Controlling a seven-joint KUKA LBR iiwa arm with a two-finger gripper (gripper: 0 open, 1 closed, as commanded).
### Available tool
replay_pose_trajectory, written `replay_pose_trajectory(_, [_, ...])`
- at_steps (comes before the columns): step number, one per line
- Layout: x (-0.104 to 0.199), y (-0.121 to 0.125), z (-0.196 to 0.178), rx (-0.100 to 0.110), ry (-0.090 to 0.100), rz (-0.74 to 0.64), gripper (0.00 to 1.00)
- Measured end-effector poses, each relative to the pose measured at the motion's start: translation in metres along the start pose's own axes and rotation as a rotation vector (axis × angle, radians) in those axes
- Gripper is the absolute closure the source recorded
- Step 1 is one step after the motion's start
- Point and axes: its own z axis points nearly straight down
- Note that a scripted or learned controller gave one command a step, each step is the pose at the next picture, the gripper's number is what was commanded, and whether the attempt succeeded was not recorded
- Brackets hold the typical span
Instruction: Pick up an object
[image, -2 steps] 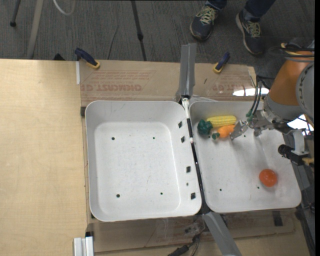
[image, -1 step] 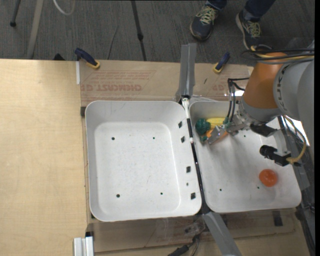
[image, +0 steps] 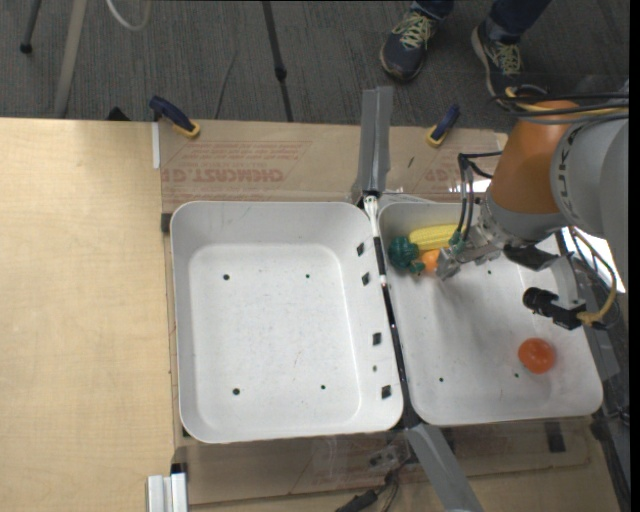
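Hiding part of yellow toy: gripper; grip unclear.

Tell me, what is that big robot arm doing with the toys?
The grey and orange robot arm is reaching into the right bin from the side. Its gripper is down at the far corner, right by a little pile of toys: a yellow one, a green one and a small orange one. It is trying to pick one up. An orange ball sits alone nearer the front. The left bin sits beside it.
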Motion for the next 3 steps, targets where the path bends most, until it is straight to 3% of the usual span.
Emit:
replay_pose_trajectory(1, [-0.066, -0.047, -0.146, -0.003, -0.002, 0.068, 1.0])
replay_pose_trajectory(2, [-0.065, -0.047, -0.146, -0.002, -0.001, 0.067, 0.0])
replay_pose_trajectory(3, [-0.049, 0.028, 0.008, -0.003, -0.001, -0.107, 0.0])
